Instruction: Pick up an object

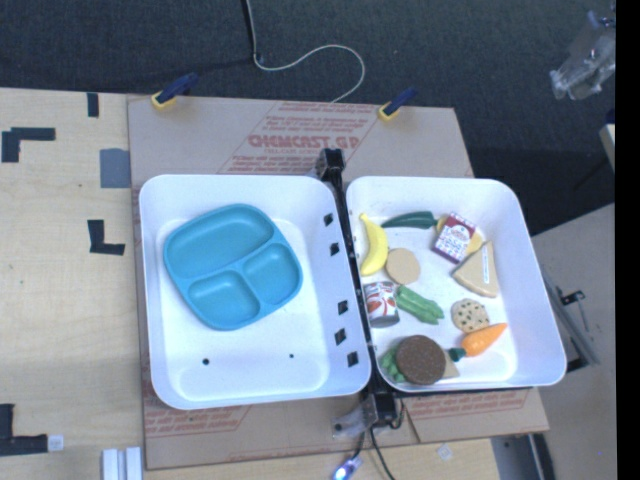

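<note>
Two white bins sit side by side on the counter, the left bin bearing a blue tray, the right bin crowded with toy food, where the banana near the divider, lying fairly clear, looks easiest to take from above.

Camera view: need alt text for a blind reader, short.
Two shallow white bins sit side by side on a bench: the left bin holds a blue divided plate, and the right bin holds toy food, including a banana, a carrot, a cookie and a small can. A blurred part of the robot shows at the upper right, away from the bins.
</note>
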Available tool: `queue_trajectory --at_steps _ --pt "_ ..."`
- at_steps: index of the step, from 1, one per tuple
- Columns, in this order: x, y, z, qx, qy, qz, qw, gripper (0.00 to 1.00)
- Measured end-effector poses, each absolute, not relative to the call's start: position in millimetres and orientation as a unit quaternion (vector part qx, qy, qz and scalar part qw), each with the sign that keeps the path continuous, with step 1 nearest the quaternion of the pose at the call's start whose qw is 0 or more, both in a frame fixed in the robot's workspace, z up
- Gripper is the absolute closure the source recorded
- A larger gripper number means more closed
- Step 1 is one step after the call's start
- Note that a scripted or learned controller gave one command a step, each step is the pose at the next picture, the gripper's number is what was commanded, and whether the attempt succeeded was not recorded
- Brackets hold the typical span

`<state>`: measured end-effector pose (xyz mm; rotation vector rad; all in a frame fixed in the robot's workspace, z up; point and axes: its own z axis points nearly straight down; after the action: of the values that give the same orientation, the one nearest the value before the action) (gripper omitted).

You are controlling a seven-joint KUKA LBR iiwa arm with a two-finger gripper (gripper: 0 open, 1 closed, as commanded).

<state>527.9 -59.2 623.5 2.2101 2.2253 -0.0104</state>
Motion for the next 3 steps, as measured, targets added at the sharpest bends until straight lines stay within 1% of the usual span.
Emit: queue_trajectory --at_steps 3 --pt "529.1 -58.2 653.4 0.705 0.710 -0.0043 0.004 1.00"
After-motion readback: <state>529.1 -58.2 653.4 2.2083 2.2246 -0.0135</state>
